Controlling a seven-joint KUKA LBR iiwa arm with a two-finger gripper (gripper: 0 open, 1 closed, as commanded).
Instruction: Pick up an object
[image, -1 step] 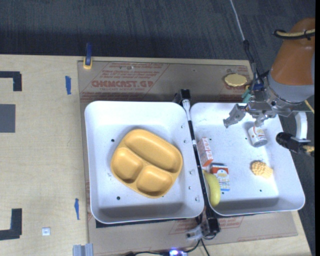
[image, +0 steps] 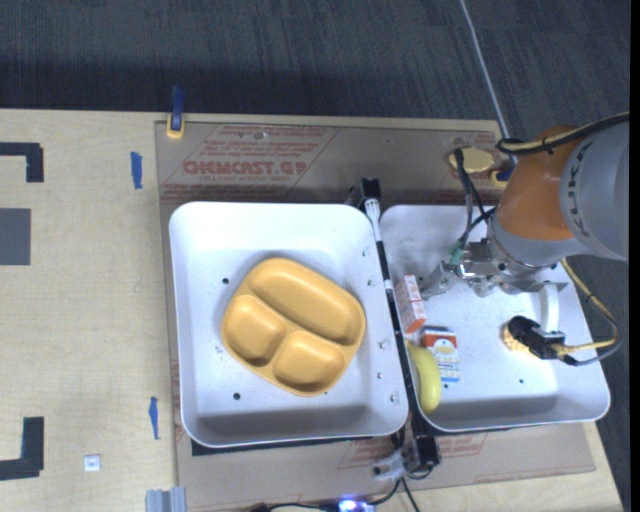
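Observation:
In the right bin (image: 575, 400), three small things lie along the left wall: a red-and-white box (image: 408, 300), a white carton with orange and blue print (image: 441, 352), and a yellow banana (image: 427, 378) nearest the front. My gripper (image: 466, 268) hangs over the back middle of that bin, right of and slightly behind the red-and-white box, with nothing visibly held. The grey arm with its orange band (image: 530, 205) reaches in from the right.
The left bin (image: 200, 240) holds a large yellow divided plate (image: 292, 325) near its middle. A black divider (image: 385, 270) runs between the two bins. The bins rest on a brown cardboard sheet (image: 300, 150) on the pale bench.

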